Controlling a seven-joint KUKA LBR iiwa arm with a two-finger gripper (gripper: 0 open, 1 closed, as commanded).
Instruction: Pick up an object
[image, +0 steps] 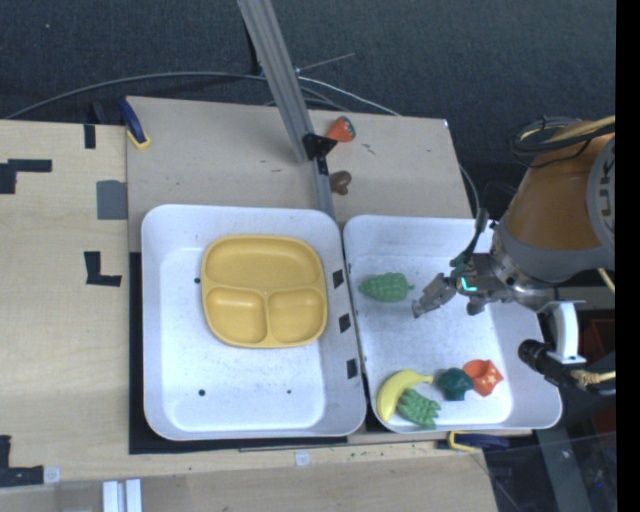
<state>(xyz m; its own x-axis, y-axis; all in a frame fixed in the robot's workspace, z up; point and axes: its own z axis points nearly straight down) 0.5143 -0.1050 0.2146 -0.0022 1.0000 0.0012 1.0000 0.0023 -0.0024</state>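
In the right bin a green leafy toy lies near the left wall. My gripper hovers just right of it, over the middle of the bin, with nothing visibly between its fingers. Along the bin's front edge sit a yellow banana, a light green bumpy toy, a dark teal toy and a red-orange toy.
The left bin holds a yellow divided plate. A grey metal bar slants down to the seam between the bins. A small orange object and a brown one lie on the bench behind the bins.
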